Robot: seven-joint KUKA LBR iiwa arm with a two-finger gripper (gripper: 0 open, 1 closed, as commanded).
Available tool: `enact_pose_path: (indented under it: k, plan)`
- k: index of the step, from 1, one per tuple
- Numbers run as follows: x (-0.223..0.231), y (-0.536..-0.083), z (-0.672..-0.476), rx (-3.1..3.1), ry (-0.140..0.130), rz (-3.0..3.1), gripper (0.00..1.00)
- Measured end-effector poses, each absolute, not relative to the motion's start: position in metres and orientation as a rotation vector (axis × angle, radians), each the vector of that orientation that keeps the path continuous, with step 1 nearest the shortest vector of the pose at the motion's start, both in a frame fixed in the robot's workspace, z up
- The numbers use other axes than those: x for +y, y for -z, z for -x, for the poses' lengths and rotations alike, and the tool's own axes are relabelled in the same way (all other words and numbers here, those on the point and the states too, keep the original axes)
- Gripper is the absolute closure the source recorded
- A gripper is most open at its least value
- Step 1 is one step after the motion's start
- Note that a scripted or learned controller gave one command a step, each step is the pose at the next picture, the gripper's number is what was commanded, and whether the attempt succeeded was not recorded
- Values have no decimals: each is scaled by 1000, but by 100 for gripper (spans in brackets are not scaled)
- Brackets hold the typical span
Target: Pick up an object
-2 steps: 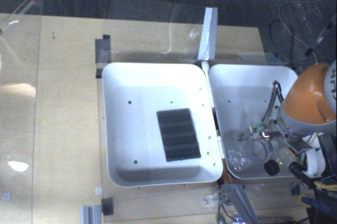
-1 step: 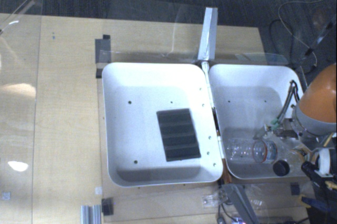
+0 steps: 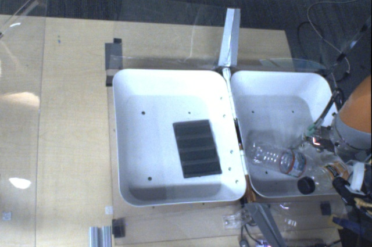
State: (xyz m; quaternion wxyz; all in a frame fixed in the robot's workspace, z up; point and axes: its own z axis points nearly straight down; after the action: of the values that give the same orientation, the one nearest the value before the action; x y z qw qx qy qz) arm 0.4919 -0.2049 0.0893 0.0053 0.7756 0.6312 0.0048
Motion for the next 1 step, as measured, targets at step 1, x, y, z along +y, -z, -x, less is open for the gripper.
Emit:
enact_pose_path:
  k: [1]
  plan:
    - [-122,-91,-494,2261,-18,-2145,0]
